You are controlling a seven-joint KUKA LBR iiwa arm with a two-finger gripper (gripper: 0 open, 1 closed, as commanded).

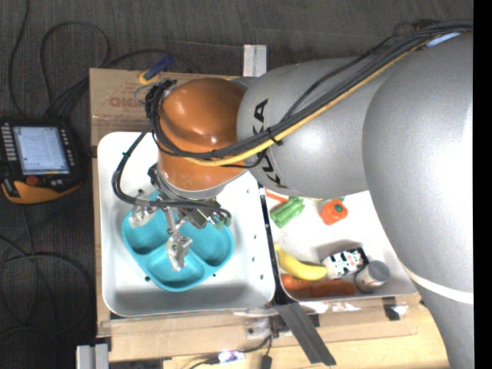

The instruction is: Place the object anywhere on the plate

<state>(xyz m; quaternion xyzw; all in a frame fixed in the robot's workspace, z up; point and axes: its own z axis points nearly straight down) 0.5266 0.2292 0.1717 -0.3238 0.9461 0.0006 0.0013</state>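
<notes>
Looked like a robotics lab or test cell rather than a home. Showed a large grey industrial arm (369, 121) with bundled cables (323, 91) reaching over two shallow white bins (111, 283) on a bench. Had a handheld control pendant (38, 156) with a lit screen lying on dark carpet at far left, loose black cords (46, 52) trailing nearby, and flattened cardboard (115, 91) beneath the bins.

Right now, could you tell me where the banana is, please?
The banana lies in the right bin, near its front left corner, just above a long orange item and left of a small black-and-white carton.
</notes>
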